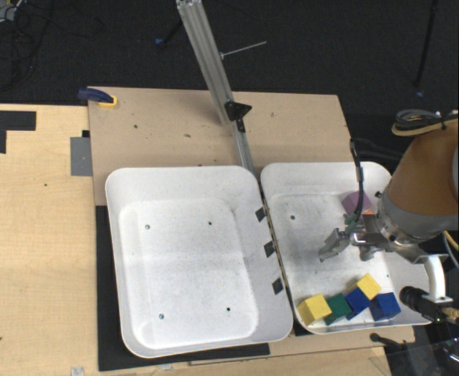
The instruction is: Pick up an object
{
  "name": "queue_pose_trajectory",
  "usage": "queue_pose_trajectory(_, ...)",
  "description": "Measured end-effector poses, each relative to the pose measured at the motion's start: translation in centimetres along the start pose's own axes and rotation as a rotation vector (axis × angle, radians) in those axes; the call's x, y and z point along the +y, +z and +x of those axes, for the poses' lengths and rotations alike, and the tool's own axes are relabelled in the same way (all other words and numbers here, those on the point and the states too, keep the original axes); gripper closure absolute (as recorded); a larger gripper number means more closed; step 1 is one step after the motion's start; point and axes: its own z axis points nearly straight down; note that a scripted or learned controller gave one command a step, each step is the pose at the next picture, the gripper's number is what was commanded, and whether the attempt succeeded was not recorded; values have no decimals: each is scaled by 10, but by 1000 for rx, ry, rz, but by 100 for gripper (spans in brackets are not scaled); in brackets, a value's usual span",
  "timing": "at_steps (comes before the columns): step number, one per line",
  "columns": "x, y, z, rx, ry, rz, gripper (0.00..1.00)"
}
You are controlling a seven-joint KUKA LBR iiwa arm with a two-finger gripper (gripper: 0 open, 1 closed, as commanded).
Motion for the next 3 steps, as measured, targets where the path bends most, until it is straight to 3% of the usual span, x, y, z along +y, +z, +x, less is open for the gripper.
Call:
queue_pose_trajectory(1, -3, 64, 4, 1, 0, 1, 0)
queue_pose_trajectory(2, -2, 51, 2, -1, 9, -6, 100)
queue_pose_trajectory(3, -5, -12, -1, -2, -3, -14, 100)
